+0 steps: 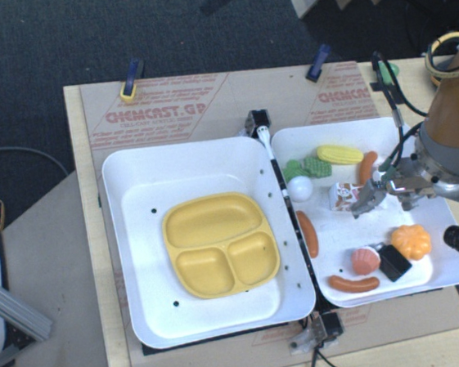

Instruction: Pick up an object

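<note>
My gripper (369,200) hangs low over the middle of the right bin (335,245), reaching in from the right. Its tip is just right of a small white and red packet (344,195), close to it or touching. Around it lie a yellow corn cob (339,155), an orange-red stick (366,167), a green leafy piece (306,168) and a white ball (300,188). Nearer the front are an orange pumpkin (411,241), a black block (394,263), a pink-red fruit (366,260) and two sausages (308,233) (354,283).
The left bin (136,230) holds a yellow divided plate (218,244). Both bins rest on a cardboard sheet held by clamps (129,81) at the back. The arm's grey wrist with its orange band (453,124) and cables (393,102) stand over the right bin's right side.
</note>
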Tool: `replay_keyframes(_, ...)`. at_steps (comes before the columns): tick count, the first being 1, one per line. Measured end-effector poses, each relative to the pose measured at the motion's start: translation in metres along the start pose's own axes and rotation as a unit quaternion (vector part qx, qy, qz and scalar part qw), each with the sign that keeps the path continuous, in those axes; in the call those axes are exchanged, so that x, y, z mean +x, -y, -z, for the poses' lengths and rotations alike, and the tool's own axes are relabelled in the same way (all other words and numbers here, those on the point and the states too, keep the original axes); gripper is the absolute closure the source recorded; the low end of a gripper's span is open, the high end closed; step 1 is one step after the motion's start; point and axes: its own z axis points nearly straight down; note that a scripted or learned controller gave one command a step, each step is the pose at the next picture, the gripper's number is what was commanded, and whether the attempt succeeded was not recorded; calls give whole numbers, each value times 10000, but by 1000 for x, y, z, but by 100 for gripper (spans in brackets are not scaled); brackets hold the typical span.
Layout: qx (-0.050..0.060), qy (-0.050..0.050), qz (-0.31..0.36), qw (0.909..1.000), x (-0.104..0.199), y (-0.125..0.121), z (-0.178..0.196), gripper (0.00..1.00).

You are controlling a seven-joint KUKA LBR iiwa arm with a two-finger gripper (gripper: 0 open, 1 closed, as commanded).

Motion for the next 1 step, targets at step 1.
replay_keyframes(1,-65,10,14,10000,0,-3,6,0)
